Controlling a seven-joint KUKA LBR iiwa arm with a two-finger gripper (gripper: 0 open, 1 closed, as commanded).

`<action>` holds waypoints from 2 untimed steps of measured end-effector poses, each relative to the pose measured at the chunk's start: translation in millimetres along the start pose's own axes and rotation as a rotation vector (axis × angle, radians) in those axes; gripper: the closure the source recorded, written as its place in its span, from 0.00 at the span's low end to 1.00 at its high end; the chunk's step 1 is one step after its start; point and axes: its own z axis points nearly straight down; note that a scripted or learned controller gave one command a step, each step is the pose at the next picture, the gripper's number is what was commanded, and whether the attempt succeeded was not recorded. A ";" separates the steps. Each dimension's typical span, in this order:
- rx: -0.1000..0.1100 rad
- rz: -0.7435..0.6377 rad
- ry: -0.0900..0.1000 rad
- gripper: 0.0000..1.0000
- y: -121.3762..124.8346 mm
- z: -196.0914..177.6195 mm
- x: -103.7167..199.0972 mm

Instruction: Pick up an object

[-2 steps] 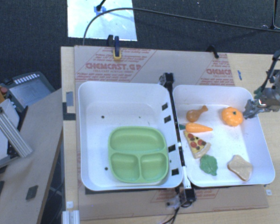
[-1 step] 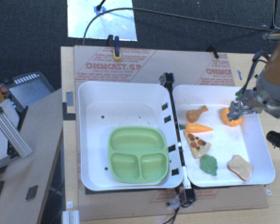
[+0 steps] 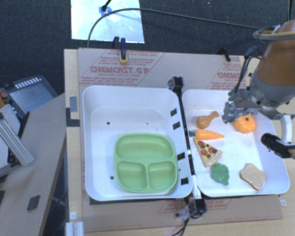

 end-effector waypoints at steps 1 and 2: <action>0.001 0.001 0.000 1.00 3.4 -2.1 55.1; 0.000 0.001 0.000 1.00 15.0 -1.8 107.5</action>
